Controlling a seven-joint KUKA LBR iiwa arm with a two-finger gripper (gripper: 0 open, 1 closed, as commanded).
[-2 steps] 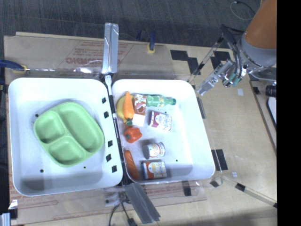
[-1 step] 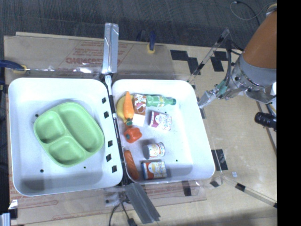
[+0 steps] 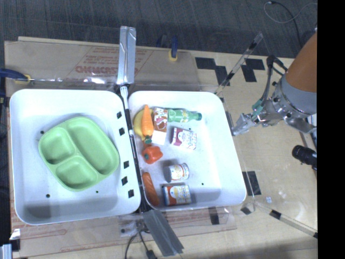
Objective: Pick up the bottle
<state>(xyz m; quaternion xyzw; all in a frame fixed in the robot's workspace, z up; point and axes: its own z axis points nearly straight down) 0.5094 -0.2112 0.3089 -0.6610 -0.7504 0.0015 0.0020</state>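
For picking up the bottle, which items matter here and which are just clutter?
Job: bottle, gripper, right bin.
Lying about: banana, carton, pepper, two cans, carrot, green tray, left bin.

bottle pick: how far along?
Done: nothing yet. The bottle lies on its side at the far end of the right bin, beside the banana. In hand: nothing visibly held; the gripper sits outside the bin's right wall. Left: reach in, grasp, lift.
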